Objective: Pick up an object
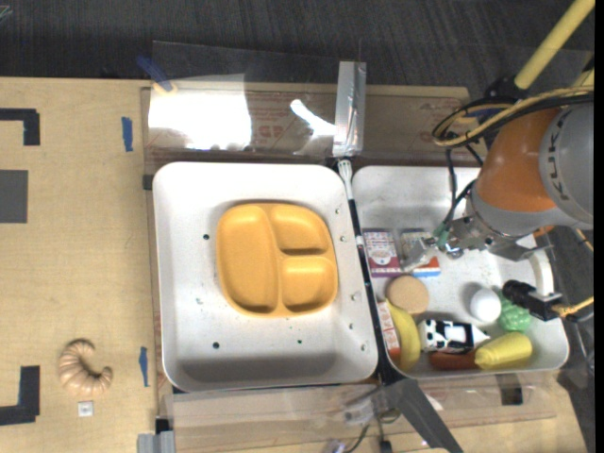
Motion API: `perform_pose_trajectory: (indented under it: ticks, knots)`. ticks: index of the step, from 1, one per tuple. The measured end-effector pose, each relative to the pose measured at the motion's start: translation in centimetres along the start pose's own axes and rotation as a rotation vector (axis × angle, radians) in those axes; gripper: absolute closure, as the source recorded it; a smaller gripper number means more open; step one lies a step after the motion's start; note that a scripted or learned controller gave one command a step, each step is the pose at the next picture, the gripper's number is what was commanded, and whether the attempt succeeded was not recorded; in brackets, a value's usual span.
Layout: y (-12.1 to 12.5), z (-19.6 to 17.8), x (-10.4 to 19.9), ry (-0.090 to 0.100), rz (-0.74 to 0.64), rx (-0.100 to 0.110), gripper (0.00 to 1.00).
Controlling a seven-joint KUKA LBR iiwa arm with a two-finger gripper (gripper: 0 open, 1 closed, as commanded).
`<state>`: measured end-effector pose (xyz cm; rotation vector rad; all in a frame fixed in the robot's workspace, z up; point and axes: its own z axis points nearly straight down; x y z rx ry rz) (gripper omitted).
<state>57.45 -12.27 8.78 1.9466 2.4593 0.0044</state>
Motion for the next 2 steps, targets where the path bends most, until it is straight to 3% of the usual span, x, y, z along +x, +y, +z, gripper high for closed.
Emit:
perform_pose_trajectory:
  ticks: [1,2]
  knots:
    - [0.2,-1.1,0.0,-0.003,0.000,-0.006,1.00]
    - [6.6,-9.9,7.3,0.003,0.206,0.000,1.00]
